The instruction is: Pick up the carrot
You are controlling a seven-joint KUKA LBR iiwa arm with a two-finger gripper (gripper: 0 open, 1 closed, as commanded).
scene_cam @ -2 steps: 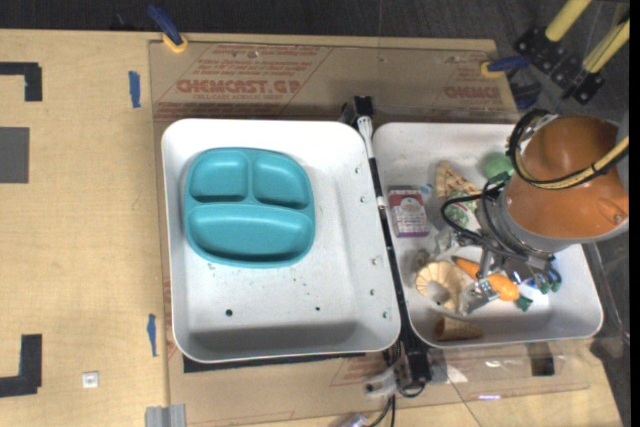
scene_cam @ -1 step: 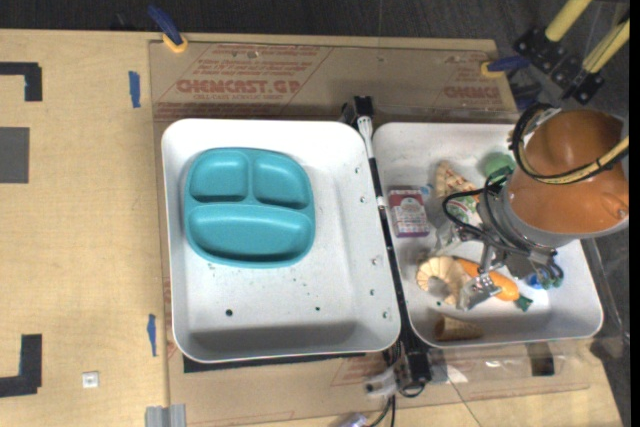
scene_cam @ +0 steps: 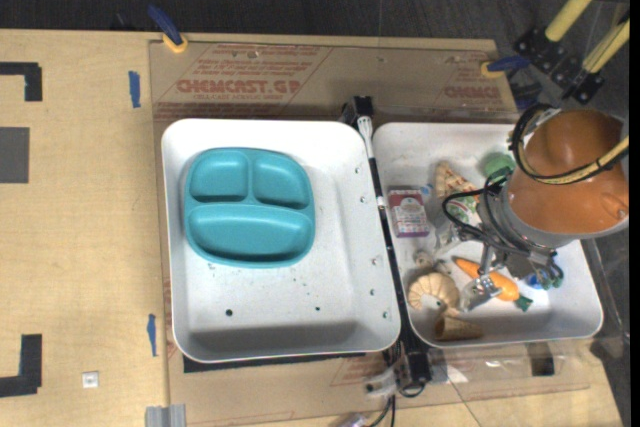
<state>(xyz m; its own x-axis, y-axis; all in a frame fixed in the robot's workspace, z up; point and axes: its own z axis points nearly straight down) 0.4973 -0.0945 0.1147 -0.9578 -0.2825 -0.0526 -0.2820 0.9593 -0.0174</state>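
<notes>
The carrot point(scene_cam: 505, 290) is a small orange piece with a green top. It lies in the right white bin point(scene_cam: 585, 315), near the front right. My gripper point(scene_cam: 486, 277) comes down from the orange-banded wrist point(scene_cam: 565, 173) and sits right over the carrot's middle, so orange shows on both sides of it. The wrist and cables hide the bin's back right part.
The left bin point(scene_cam: 335, 310) holds a teal divided plate point(scene_cam: 248, 205). Around the carrot lie a tan round bun point(scene_cam: 432, 292), a tan cone point(scene_cam: 455, 323), a pink packet point(scene_cam: 407, 212), a shell-like pastry point(scene_cam: 452, 180) and a green item point(scene_cam: 497, 165).
</notes>
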